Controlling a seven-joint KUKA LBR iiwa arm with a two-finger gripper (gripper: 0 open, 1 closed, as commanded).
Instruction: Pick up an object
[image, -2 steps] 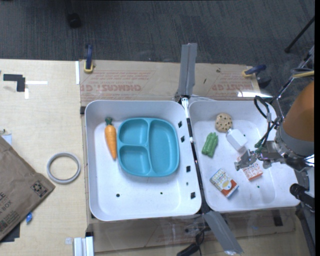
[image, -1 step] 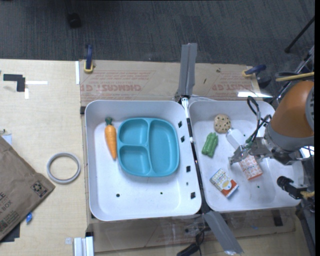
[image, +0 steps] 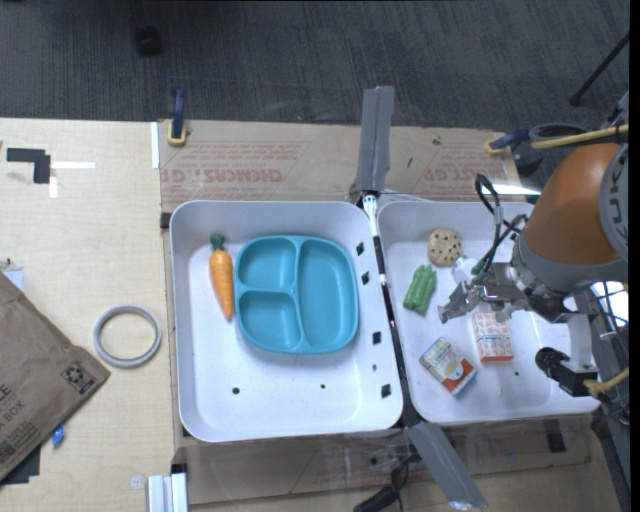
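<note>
- Far left on the bench (image: 80, 250): you've got a brown cardboard box (image: 35, 375) at the edge, w/ a grey tape ring (image: 127, 334) just beside it to the right.
- Left bin (image: 190, 330): a toy carrot (image: 221, 279) lies lengthwise, green top pointing away from you, just beside a teal divided plate (image: 298, 294) w/ three compartments.
- A grey strip (image: 375, 145) runs along the divide btwn the two bins.
- Right bin (image: 420, 395): a green pickle-like piece (image: 420, 289) near the left wall; a round speckled cookie (image: 444, 246) further back.
- A small blue-and-orange carton (image: 448, 365) lies tilted toward the front, apart from the rest.
- A red-and-white packet (image: 492, 336) lies flat, right under the gripper (image: 478, 297); looks like a small flat pouch w/ print on it, too small to read.
- Gripper sits low over the bin, btwn the cookie and the packet. Cables and metal parts clutter it, so you can't tell how the jaws stand or whether they touch the packet.
- Arm (image: 575, 210), orange band showing, covers the bin's right side.
</note>
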